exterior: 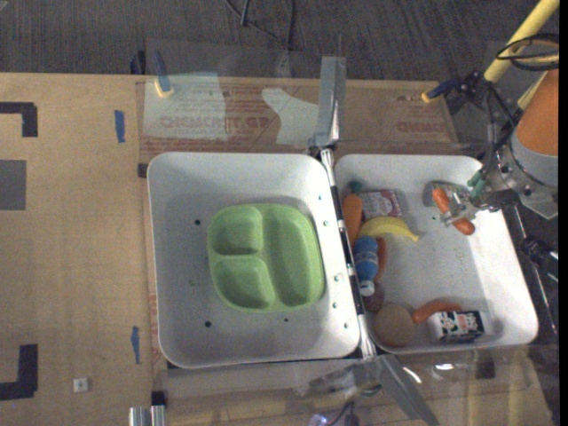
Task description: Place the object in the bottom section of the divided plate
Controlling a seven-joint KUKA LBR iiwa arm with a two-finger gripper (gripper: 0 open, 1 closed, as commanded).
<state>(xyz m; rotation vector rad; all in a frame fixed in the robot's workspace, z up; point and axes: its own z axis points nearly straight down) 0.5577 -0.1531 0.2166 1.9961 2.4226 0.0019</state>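
A small orange carrot-shaped plastic toy (452,212) is seen clamped between the fingers of the end effector (459,208), above the right white bin (497,282). It is judged light, rigid and slippery; a mid-body hold suits. The green divided plate (265,256) lies well to its left.

The green divided plate (264,257) sits in the middle of the left bin (169,238). The pincer (454,204) hangs over the right bin (506,282), up at about one o'clock, with a small orange thing (461,226) right by it. A banana (388,229) lies at ten o'clock, a milk carton (457,325) at five.
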